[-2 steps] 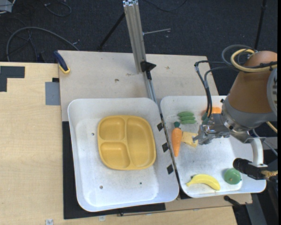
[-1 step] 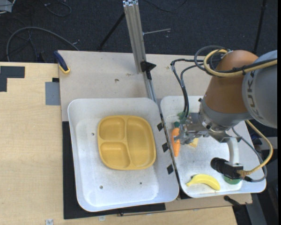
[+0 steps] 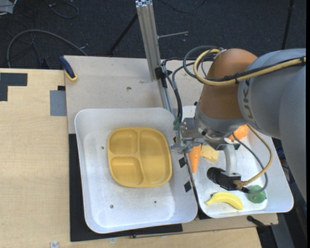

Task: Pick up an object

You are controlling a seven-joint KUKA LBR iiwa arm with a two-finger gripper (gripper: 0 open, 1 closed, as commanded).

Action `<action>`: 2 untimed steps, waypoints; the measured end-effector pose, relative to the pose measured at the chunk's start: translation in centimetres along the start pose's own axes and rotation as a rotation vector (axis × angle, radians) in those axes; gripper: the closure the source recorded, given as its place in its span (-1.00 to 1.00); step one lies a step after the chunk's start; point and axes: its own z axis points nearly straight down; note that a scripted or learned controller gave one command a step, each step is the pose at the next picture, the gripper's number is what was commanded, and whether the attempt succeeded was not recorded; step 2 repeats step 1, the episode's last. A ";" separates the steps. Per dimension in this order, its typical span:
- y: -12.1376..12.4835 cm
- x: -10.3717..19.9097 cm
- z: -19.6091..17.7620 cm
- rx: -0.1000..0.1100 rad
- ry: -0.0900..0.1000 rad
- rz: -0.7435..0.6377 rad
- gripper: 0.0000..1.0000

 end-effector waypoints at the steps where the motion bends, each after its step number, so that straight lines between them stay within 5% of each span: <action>1: 2.2 4.6 -0.1 -0.001 0.000 0.000 1.00; 2: 2.2 4.6 -0.1 -0.001 0.000 0.000 1.00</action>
